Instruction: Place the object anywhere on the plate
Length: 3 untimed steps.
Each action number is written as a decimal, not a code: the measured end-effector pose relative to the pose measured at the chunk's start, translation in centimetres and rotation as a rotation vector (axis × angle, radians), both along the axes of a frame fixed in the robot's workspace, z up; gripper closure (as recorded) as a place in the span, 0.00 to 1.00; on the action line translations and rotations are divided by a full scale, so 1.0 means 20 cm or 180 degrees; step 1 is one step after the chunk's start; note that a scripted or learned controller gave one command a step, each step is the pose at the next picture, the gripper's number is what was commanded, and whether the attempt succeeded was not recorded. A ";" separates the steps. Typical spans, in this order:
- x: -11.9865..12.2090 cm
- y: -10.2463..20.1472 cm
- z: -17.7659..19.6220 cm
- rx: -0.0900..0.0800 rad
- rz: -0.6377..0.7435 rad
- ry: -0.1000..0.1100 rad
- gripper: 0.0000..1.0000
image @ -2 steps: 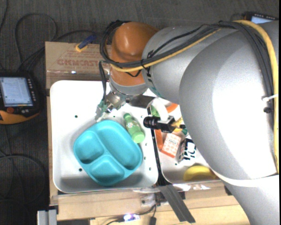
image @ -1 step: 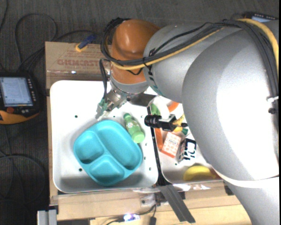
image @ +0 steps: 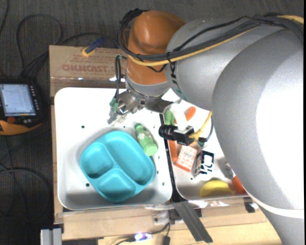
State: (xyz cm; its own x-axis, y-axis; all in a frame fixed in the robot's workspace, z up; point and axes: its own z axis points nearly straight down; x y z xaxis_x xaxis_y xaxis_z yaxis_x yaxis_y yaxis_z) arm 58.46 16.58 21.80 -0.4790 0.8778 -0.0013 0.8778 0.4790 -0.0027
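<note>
Floor at the far left carries a handheld control pendant with a lit screen, cables trailing around it. Next comes the left bin, where a turquoise divided plate lies toward the near right corner. A green bottle lies tilted beside the plate's far right rim (touching it or just off it, hard to judge). The gripper hangs over the bin's far edge, above the bottle, nothing seen between its tips; whether they are apart I cannot tell. Across the divider, the right bin holds an orange-and-white packet and a yellow banana-like piece near its near edge.
</note>
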 end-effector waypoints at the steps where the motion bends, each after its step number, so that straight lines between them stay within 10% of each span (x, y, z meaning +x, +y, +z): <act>1: 0.25 0.26 -0.44 -0.0010 -0.0904 0.0002 1.00; 2: -0.04 0.20 -0.36 -0.0007 -0.0189 0.0000 1.00; 3: 0.13 0.06 -0.28 0.0000 -0.0309 0.0000 1.00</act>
